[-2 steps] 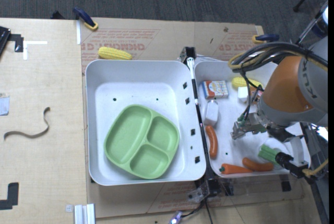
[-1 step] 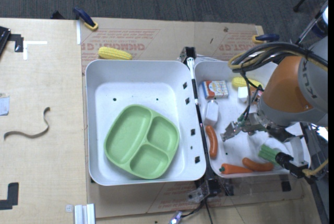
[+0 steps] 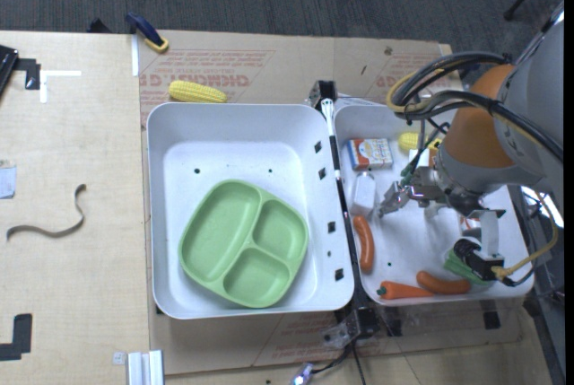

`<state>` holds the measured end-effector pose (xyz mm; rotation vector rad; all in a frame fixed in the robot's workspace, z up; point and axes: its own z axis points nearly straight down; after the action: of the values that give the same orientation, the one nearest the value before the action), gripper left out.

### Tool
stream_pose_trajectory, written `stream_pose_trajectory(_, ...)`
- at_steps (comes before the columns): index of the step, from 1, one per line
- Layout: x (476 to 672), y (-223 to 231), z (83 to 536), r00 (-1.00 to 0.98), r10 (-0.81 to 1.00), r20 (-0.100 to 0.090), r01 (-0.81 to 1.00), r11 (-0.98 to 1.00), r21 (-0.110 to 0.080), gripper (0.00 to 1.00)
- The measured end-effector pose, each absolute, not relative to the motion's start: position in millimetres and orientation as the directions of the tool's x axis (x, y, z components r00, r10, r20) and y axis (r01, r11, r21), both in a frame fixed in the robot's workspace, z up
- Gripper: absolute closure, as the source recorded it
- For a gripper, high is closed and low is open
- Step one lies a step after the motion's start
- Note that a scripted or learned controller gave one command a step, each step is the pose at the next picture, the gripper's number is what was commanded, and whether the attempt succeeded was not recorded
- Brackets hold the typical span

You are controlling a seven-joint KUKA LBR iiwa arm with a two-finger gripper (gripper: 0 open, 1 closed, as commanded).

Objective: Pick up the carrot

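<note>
Closest to the camera among the bin contents: slim orange carrot with a dark green tip point(image 3: 405, 290), lying flat on the floor of the shallow white right-hand bin point(image 3: 516, 235), tight against its front wall, tip pointing left. Nothing is touching it from above.

Just right of it, end to end and nearly touching: short reddish-orange sausage point(image 3: 444, 284). Above that, a small dark green piece point(image 3: 462, 266), shape unclear. A second reddish-orange sausage point(image 3: 364, 244) lies along the bin's left wall, up and left of the carrot and apart from it.

My jaws hang over the middle of the right bin, above the carrot and well apart from it. They point left, toward a small white object point(image 3: 363, 191) by the left wall. Metal parts blur together, so I can't tell whether they are wide or narrow. The carrot is not between them.

Behind them, my grey arm with the orange band point(image 3: 475, 136) comes in from the right, with black and yellow cables looped over it.

Back of the right bin: red, white and blue small box point(image 3: 370, 153), and a yellow rounded item point(image 3: 408, 141) partly hidden by cables.

Shallow white left-hand bin point(image 3: 170, 141): pale green three-compartment plastic plate point(image 3: 244, 241), lying flat.

Both bins sit on a brown cardboard sheet point(image 3: 269, 65). A yellow corn cob point(image 3: 197, 91) lies on it just behind the left bin. A blue and yellow clamp point(image 3: 148, 31) sits at the sheet's back-left corner.

Pale wooden worktop point(image 3: 72, 132) to the left carries a thin dark curly cord point(image 3: 54, 222).
</note>
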<state>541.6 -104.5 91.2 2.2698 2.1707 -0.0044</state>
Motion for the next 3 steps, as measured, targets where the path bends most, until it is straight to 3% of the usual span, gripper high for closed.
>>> stream_pose_trajectory(1,502.0,-164.9,202.1,0.133,0.991,-0.003,0.991,-0.133,-0.002,0.00)
stream_pose_trajectory(2,476.4,-103.3,111.2,0.108,0.994,-0.001,0.994,-0.108,-0.005,0.00)
stream_pose_trajectory(3,505.8,-160.2,112.1,-0.025,1.000,-0.002,1.000,0.025,0.000,0.00)
